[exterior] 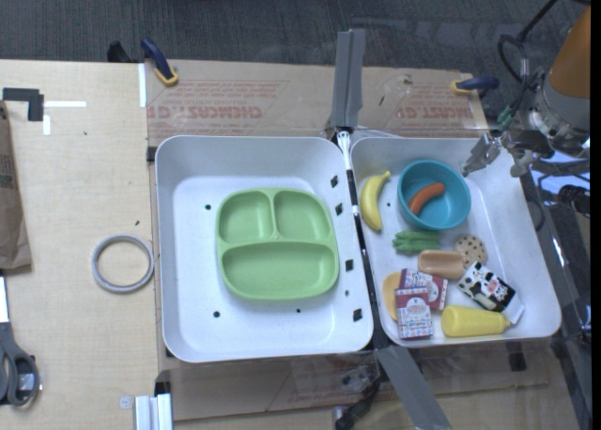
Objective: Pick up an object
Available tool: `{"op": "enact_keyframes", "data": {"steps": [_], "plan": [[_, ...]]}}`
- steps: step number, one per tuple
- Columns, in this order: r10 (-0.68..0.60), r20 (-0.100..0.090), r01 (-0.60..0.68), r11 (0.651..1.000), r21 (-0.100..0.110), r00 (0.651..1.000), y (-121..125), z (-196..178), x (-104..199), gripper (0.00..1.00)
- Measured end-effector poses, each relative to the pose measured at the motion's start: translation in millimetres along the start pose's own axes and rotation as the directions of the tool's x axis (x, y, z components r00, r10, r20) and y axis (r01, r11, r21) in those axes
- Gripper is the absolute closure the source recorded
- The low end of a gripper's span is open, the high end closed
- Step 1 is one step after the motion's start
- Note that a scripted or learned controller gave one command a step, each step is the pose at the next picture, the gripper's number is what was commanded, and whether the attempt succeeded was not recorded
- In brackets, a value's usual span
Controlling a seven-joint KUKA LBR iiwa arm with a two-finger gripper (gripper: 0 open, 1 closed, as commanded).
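The gripper [496,148] hangs at the upper right of the frame, over the top right corner of the right bin [540,259]; whether its jaws are wide or narrow cannot be told, and nothing is seen between them. Below and left of it sits a blue bowl [434,195] with a small orange sausage [426,195] inside. A banana [374,199] lies just left of the bowl. Lower in that bin are a green bean pod [410,242], a hot dog [441,263], a cookie [470,250], a cow-print carton [486,288], two small snack boxes [416,303] and a yellow bottle [474,322] — all apart from the gripper. The left bin [178,259] holds a green divided plate [277,243]. A tape ring [123,262] lies on the bench at far left.
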State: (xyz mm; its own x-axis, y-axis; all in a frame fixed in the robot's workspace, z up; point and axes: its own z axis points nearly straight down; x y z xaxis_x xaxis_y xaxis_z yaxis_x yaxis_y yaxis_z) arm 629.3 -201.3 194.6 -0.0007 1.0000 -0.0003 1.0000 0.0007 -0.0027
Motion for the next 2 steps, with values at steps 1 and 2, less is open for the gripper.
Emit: {"op": "enact_keyframes", "data": {"steps": [1, 2], "plan": [[-0.128, 0.003, 0.128, 0.992, -0.007, 0.992, 28.0, 88.9, 20.5, 0.0], [-0.174, 0.003, 0.174, 0.985, -0.008, 0.985, -27.5, 99.8, 67.1, 0.0]]}}
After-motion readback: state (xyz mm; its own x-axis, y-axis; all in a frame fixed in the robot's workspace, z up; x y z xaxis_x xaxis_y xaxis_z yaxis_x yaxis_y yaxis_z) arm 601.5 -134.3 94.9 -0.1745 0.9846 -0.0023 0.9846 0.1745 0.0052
